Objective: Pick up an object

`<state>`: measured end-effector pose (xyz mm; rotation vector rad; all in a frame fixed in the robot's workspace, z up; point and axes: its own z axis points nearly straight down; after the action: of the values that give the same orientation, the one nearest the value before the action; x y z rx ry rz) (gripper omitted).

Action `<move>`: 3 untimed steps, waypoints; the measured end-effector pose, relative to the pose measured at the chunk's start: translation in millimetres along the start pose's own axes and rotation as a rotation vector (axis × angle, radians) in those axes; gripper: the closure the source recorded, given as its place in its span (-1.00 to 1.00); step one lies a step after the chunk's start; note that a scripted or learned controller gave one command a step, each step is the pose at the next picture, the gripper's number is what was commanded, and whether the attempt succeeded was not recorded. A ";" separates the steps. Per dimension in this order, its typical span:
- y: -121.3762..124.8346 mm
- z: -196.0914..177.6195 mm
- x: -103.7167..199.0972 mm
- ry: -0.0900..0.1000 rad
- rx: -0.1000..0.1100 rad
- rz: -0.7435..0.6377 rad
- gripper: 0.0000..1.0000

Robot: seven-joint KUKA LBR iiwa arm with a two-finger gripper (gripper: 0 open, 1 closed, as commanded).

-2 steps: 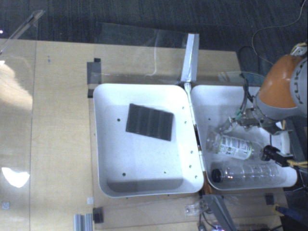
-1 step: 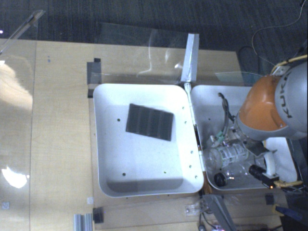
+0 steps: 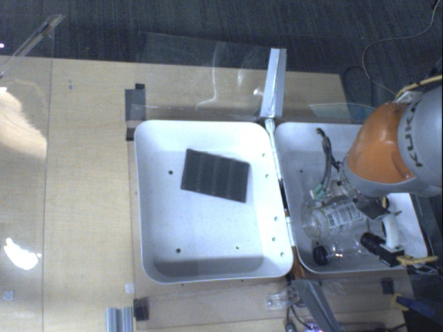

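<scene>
While arm [image 3: 379, 151] is hanging low over right bin [image 3: 296, 147], gripper [image 3: 331, 200] is sitting just above clear bottle [image 3: 337, 223], likely for grasp; you're not seeing whether it's spread or pinching.

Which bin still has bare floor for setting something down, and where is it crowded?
Left bin: bare floor between the dark ribbed pad and the near wall, plus a strip along its left wall. Right bin: crowded, with the arm over it and a clear bottle lying mid-floor; only its far-left corner is bare.
</scene>
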<state>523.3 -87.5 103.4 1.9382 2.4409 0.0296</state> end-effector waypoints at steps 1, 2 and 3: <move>62.4 -81.4 23.9 0.009 0.022 -0.192 1.00; 62.3 -81.3 23.7 0.009 0.022 -0.192 -1.00; 38.5 -20.4 -16.0 0.009 0.026 -0.229 -1.00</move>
<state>563.8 -94.4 125.1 1.6580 2.6644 0.0032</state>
